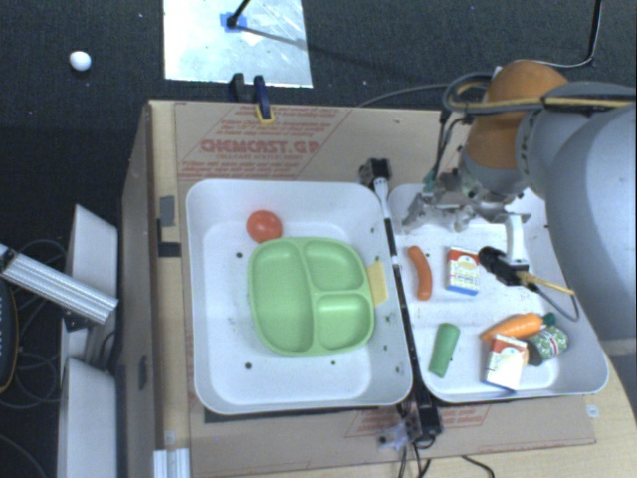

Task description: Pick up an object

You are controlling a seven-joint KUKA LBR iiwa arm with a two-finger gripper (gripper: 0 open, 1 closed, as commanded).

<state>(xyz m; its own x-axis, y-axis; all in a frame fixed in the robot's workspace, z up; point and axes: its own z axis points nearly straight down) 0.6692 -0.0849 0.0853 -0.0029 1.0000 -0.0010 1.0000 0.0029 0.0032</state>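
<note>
Tool: the tool (435, 207) is hovering over the right bin's (597, 366) far left corner; spread or pressed together, I cannot tell.
Sausage: the sausage (420, 272) is lying just below the tool, apart from it.
Axis: it is running near to far, slightly tilted.
Neighbours: a small carton (463, 271) is sitting just right of the sausage, a green cylinder (444, 350) nearer the camera, a carrot (515, 326) further right.

We see several small objects near a green divided plate (307, 297). A red ball (264, 225) touches its upper left rim. To its right lie an orange sausage (420, 272), a green cylinder (444, 350), a carrot (514, 326) and two small cartons (463, 271).
</note>
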